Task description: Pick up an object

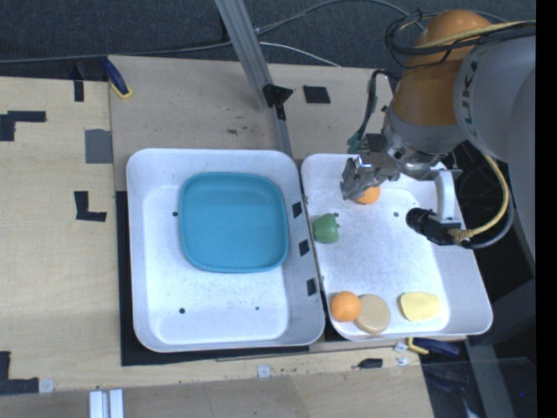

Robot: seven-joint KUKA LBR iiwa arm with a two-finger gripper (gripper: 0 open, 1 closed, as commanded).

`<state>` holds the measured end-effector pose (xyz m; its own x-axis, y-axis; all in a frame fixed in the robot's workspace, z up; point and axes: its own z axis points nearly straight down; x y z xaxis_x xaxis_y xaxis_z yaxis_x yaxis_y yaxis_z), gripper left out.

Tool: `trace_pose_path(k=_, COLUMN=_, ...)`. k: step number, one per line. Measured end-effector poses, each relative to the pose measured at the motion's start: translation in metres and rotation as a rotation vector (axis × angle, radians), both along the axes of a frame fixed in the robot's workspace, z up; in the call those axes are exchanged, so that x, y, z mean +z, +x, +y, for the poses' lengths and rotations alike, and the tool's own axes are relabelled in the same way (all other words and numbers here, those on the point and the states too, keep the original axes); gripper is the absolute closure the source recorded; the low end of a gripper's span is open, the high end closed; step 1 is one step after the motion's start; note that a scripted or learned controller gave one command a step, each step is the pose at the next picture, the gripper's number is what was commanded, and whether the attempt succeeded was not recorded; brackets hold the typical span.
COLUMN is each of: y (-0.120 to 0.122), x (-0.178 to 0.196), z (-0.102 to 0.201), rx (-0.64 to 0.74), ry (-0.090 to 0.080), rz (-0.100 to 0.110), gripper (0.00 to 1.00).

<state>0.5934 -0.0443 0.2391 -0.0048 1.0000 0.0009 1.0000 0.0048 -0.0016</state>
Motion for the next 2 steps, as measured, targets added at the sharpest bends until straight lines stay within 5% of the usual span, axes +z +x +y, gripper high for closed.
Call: trace_pose_path(k=2, y=0.025, x=0.002, z=0.094, rx=-0.001, ry=0.000, rz=-0.001, gripper=1.00)
